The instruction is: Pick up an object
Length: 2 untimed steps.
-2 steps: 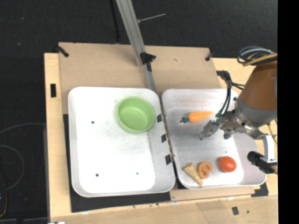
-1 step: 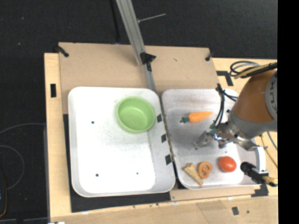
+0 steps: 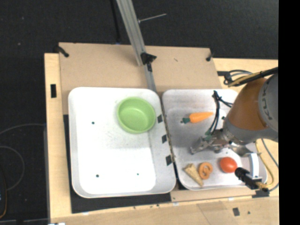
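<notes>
My metal pincer (image 3: pixel 199 146) hangs low over the scuffed, shallow white right bin (image 3: pixel 176 107); I cannot tell whether it is parted or closed, and I see nothing gripped in it. Above it lies a smooth tapered orange carrot (image 3: pixel 200 117) with a green stub. Below sit a glossy round red tomato (image 3: pixel 228 165), a ridged orange ring-shaped piece (image 3: pixel 205 169) and a tan wedge (image 3: pixel 192 173). A round green plastic bowl (image 3: pixel 136 115) rests in the left white bin (image 3: pixel 93 172).
</notes>
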Each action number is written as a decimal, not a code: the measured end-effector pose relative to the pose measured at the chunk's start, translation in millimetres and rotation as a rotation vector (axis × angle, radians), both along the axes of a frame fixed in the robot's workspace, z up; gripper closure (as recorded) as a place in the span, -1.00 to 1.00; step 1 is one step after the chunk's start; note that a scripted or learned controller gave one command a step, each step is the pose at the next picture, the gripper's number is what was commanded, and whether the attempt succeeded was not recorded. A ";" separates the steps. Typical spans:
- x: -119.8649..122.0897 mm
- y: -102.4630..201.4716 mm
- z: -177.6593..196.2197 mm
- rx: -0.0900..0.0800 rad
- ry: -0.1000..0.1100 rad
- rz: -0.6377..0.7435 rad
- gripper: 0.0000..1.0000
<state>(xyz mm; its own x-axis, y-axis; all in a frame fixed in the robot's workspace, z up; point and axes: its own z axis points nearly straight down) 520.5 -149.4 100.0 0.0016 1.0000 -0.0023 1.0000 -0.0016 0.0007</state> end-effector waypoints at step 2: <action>12.1 2.4 70.9 0.000 -0.007 0.006 1.00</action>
